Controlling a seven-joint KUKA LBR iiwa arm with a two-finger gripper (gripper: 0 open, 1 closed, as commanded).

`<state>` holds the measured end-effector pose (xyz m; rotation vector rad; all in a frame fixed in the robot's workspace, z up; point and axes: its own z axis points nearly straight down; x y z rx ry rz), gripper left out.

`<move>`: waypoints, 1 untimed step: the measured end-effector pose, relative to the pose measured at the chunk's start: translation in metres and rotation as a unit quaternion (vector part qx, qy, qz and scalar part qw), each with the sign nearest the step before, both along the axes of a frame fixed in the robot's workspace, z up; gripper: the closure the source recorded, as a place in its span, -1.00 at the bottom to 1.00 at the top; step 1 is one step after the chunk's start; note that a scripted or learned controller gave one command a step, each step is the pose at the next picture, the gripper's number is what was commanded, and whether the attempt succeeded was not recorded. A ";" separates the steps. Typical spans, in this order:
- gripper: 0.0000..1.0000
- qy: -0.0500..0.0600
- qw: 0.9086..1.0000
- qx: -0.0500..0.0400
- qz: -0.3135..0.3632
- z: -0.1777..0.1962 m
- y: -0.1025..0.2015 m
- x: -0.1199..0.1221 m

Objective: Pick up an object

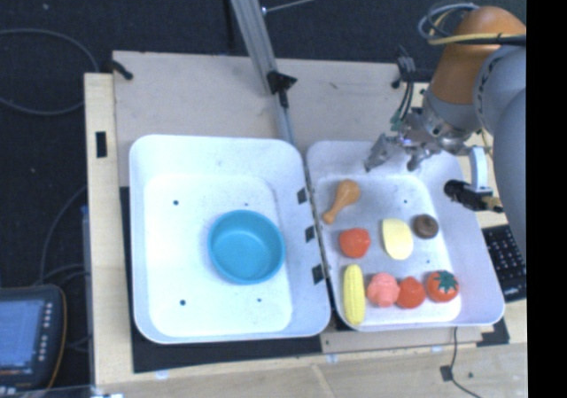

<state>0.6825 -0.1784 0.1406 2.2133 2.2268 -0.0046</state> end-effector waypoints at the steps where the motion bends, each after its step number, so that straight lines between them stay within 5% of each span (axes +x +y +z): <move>1: 1.00 -0.005 1.000 -0.002 0.001 0.017 -0.002 0.002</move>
